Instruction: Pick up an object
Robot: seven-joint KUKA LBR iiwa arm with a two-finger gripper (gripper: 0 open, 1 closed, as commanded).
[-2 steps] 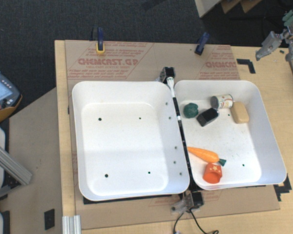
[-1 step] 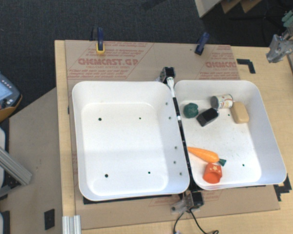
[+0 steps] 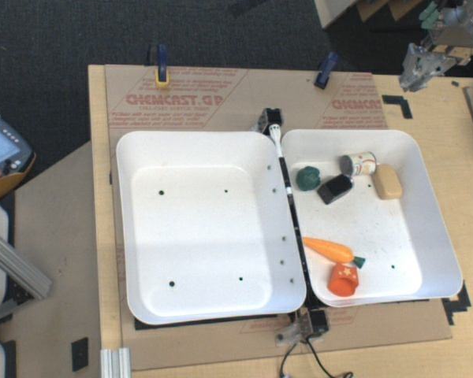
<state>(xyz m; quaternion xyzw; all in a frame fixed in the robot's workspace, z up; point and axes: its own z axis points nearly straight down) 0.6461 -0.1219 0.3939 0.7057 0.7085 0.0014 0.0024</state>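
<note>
Orange carrot (image 3: 328,249) and red pepper (image 3: 344,279) lie near the right bin's (image 3: 426,211) front edge; gripper (image 3: 420,67) hangs beyond its back corner.

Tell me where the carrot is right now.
The carrot lies in the right bin, near its front-left corner beside the divider, just above the red pepper.

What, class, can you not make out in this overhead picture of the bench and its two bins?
- Gripper, camera view: small at the top right edge; finger state unreadable.
- Small cup in right bin: partly behind a grey piece, markings too small.
- Red toy: its kind is unclear.
</note>
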